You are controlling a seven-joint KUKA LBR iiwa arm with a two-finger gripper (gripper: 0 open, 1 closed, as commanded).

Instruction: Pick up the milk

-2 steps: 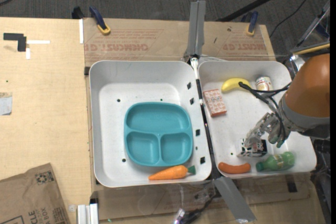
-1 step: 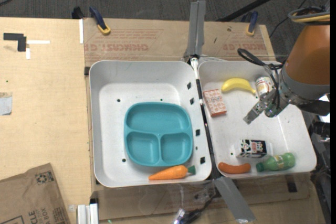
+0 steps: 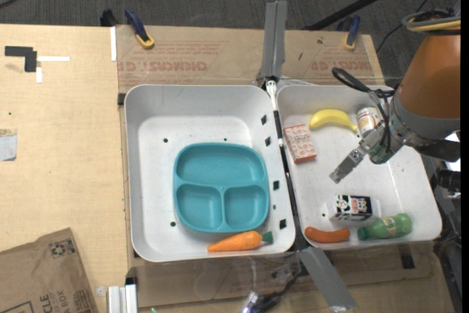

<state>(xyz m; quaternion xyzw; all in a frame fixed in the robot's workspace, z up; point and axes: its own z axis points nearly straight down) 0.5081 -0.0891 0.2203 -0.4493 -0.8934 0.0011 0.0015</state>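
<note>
Claw (image 3: 343, 172), grip state not discernible, hovers mid-bin above bare floor; milk carton (image 3: 352, 207) lies at its 6 o'clock, near the right bin's (image 3: 432, 190) front rim.

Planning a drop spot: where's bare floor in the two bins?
Left bin: bare strips around the teal plate; carrot crowds the front. Right bin: bare between the red box and milk; front crowded by milk, sausage, green bottle.
</note>
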